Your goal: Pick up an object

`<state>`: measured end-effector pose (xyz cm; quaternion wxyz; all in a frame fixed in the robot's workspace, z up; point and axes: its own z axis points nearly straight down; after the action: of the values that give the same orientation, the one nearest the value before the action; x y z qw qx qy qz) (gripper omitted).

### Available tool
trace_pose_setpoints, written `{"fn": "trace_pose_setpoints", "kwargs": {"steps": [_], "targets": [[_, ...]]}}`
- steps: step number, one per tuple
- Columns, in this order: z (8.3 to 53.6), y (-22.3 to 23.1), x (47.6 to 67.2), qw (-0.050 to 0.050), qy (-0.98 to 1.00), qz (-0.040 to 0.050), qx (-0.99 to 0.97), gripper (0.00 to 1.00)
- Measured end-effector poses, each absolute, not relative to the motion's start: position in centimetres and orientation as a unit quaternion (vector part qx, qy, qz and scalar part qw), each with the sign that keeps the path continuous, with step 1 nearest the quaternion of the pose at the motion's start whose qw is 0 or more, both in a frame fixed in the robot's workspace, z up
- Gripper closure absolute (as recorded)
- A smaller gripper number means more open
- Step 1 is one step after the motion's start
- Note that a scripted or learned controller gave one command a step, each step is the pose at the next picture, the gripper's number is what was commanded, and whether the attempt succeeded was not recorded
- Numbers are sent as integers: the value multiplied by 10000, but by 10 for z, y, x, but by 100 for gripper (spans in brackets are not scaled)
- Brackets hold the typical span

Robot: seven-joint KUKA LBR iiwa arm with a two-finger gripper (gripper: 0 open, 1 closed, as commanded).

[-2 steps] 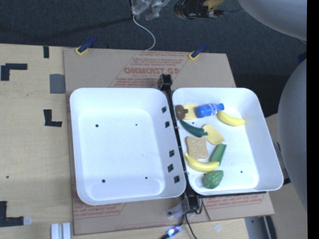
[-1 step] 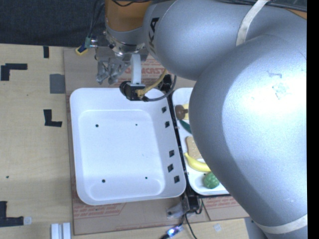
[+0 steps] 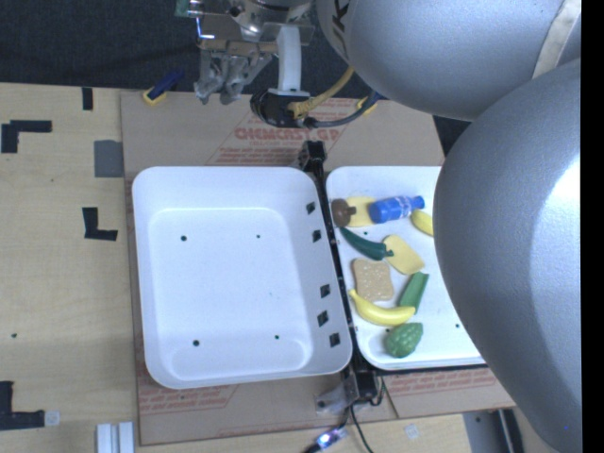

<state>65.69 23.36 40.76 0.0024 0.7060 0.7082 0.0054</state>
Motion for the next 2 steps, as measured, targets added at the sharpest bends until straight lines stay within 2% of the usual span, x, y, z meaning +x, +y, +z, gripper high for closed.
{"fn": "trace_pose_setpoints", "kwargs": {"steps": [1,2], "targets": [[477,234,668,18,7083,33,7059,100],[539,234,659,13,7083,27,7059,100]]}}
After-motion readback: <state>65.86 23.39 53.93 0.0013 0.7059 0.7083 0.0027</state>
